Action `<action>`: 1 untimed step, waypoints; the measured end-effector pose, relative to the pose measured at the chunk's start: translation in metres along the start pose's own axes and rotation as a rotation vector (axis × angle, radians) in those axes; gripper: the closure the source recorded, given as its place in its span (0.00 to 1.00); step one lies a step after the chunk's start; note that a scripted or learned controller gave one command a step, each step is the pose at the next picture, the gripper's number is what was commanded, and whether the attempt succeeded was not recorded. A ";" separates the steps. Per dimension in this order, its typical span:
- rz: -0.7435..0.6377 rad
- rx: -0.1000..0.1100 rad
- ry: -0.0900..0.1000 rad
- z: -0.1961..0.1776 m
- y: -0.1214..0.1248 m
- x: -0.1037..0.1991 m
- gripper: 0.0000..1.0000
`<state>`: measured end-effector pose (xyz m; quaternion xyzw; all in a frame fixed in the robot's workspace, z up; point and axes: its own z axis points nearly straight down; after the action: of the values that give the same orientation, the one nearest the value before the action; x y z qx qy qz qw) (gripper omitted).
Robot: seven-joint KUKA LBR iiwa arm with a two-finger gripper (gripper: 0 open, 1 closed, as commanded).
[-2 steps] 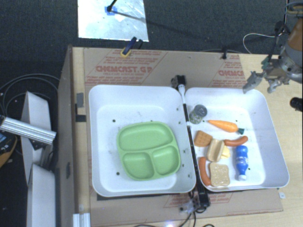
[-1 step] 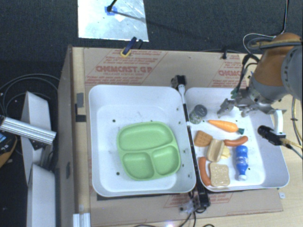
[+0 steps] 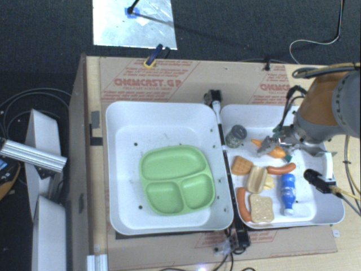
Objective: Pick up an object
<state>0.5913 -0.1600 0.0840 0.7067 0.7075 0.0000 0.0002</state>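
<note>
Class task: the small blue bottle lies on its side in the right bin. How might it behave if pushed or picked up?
The blue bottle looks round-bodied and lies flat, so it may roll when nudged. It seems smooth plastic, probably light and somewhat slippery.

- The tool (image 3: 278, 143) sits low in the right bin (image 3: 327, 210), at an orange item (image 3: 272, 149).
- A green divided tray (image 3: 177, 179) lies in the left bin (image 3: 127, 129).
- A blue bottle (image 3: 287, 192) lies near a sausage (image 3: 280, 169).
</note>
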 end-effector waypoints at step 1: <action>0.001 0.000 0.000 0.000 -0.049 0.003 0.00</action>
<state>0.5423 -0.1568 0.0841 0.7069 0.7073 0.0001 0.0003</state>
